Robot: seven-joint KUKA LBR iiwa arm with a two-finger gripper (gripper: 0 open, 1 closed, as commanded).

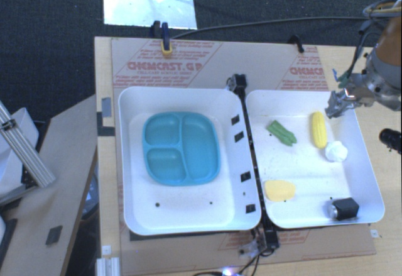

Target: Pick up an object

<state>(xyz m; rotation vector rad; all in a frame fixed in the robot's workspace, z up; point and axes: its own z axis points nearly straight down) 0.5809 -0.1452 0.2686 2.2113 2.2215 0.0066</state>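
End effector [337, 104] (grip state unclear) hovers over right bin [301, 213]; corn [319, 129] lies near.

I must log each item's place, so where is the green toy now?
The green toy lies in the right bin, in its upper left part, beside the yellow corn and above the yellow pastry.

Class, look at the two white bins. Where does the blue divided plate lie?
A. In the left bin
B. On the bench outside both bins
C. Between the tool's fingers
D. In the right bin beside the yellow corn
A: the blue divided plate lies flat in the left bin, apart from the small things in the right bin.
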